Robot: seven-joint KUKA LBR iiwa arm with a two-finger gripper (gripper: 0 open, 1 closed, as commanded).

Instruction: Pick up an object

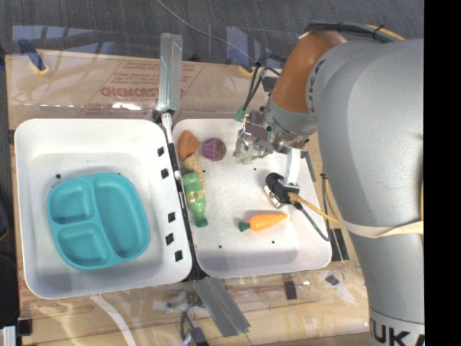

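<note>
The big grey arm with the orange band (374, 135) reaches in from the right and covers much of that side of the scene, its wrist bent down over the far part of the right shallow white bin (302, 254). Beside that bin, to the left, sits the left shallow white bin (29, 207), and inside it lies a turquoise plastic tray with three compartments (97, 220), resting flat near the middle. At the end of the wrist the metal two-finger gripper (248, 152) hangs low over the far half of the right bin; whether its fingers are apart or together cannot be told from this slanted view, and nothing is seen between them. In the near half of the right bin lies an orange toy carrot with a green top (263, 222), on its side, well apart from the gripper. Along the bin's left wall lies a green toy bottle-like piece (194, 199), and just beyond it an orange-brown rounded toy (188, 145). Just right of that sits a small purple round toy (213, 148), near the gripper but not touching it.
</note>
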